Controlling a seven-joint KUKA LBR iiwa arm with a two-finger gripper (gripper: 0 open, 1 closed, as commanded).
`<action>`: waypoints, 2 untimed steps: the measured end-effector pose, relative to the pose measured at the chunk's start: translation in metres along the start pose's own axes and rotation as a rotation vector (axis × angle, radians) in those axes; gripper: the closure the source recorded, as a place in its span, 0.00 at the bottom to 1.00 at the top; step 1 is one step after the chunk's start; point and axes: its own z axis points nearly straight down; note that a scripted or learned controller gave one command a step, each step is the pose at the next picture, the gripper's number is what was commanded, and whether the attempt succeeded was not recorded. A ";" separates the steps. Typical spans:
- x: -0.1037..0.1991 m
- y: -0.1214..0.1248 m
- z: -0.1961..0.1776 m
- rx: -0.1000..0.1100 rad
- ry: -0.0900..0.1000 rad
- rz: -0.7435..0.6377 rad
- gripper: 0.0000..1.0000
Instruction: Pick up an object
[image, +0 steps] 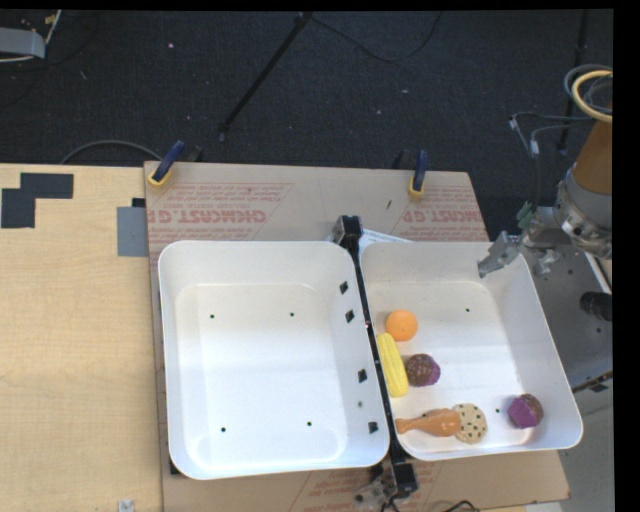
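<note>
Inside the right bin (520, 300) lie five toy foods; claw (497, 255) state unclear.

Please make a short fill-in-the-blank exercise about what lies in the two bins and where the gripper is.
1. All the objects lie in the ____ bin.
2. The orange ball lies just above the yellow ____.
3. The gripper hovers near that bin's upper ____ corner.
4. The cookie touches the ____ drumstick.

Missing words: right; corn; right; orange

Left bin (180, 300) on cardboard sheet (250, 205); two clamps (166, 164) at back edge.
</note>
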 end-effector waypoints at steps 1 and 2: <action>0.041 -0.086 0.066 0.008 0.003 0.000 0.00; 0.081 -0.017 0.080 0.000 0.000 -0.004 0.00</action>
